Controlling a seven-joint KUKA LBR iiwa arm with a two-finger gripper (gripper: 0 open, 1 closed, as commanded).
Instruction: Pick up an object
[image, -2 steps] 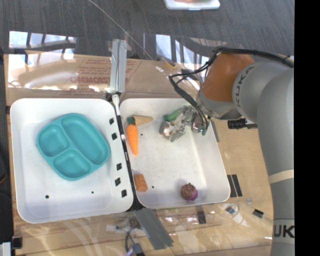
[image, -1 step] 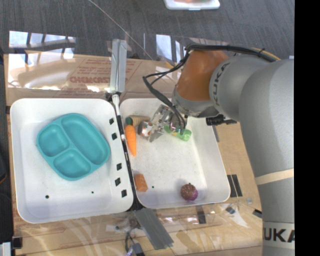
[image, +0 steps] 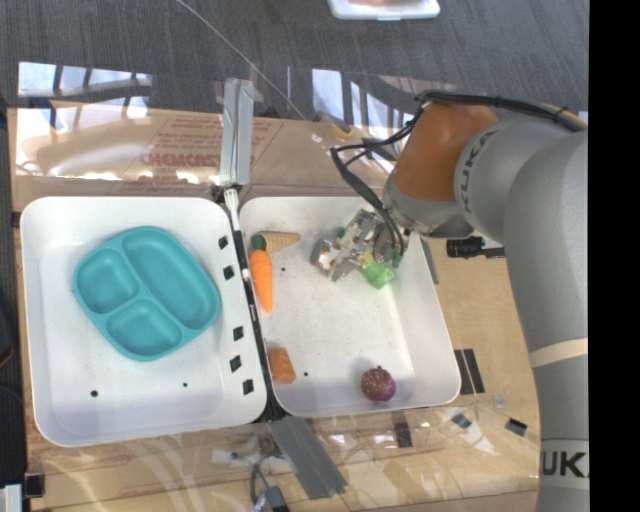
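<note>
The claw is low in the right bin, and I can't tell how it's set. A green piece sits just beside it, toward that bin's right wall. The carrot lies along the left wall, well apart. My worry: closing off-centre nudges the green piece aside and the arm lifts nothing.
</note>
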